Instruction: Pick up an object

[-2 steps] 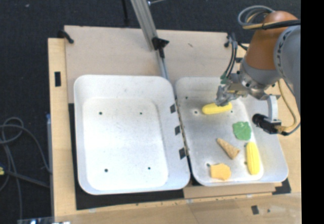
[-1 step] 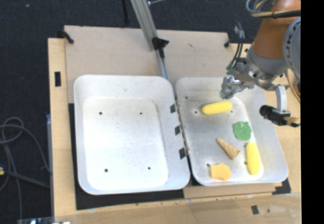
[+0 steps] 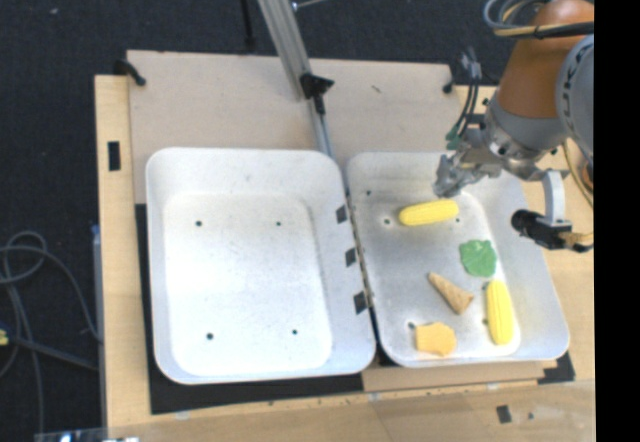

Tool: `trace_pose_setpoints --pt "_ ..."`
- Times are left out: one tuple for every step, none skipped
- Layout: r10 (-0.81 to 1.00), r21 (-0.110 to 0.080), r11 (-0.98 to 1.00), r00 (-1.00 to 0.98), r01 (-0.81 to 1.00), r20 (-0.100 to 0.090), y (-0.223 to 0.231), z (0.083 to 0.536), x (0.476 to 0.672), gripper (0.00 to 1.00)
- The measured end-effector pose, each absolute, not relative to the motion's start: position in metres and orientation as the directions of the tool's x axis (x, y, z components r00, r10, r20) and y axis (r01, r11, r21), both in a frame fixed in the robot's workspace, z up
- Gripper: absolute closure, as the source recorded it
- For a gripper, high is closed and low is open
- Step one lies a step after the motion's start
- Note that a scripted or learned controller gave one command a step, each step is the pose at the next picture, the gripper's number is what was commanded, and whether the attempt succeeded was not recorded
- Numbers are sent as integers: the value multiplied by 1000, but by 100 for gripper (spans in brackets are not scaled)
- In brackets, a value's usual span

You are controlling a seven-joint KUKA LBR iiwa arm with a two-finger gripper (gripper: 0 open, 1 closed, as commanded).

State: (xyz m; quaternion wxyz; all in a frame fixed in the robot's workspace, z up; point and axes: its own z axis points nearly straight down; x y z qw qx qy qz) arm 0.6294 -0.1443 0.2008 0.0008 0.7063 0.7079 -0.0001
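Observation:
The right bin [image 3: 390,180] holds several toy foods. A yellow corn cob [image 3: 428,214] lies across its upper middle. Lower down are a green leafy piece [image 3: 478,258], a tan cone-shaped wedge [image 3: 451,292], a second yellow corn cob [image 3: 499,311] standing lengthwise, and an orange chunk [image 3: 435,339] near the front rim. My gripper [image 3: 449,181] hangs just above and to the right of the upper corn cob, close to the bin's far edge. I see nothing between its fingers.
The left bin [image 3: 245,265] sits beside the right one, with black clips [image 3: 352,257] along the seam between them. A slanted aluminium post [image 3: 285,25] rises behind the bins. A black fitting [image 3: 540,227] sticks out by the right rim.

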Motion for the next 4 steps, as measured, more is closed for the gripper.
trace_pose_setpoints --pt "1000 2 7 -7 1000 2 -86 214 614 100" --pt "1000 2 8 -8 1000 2 -31 231 602 100" --pt "1000 4 8 -8 1000 2 22 246 592 100" --pt "1000 2 8 -8 1000 2 75 252 589 100"
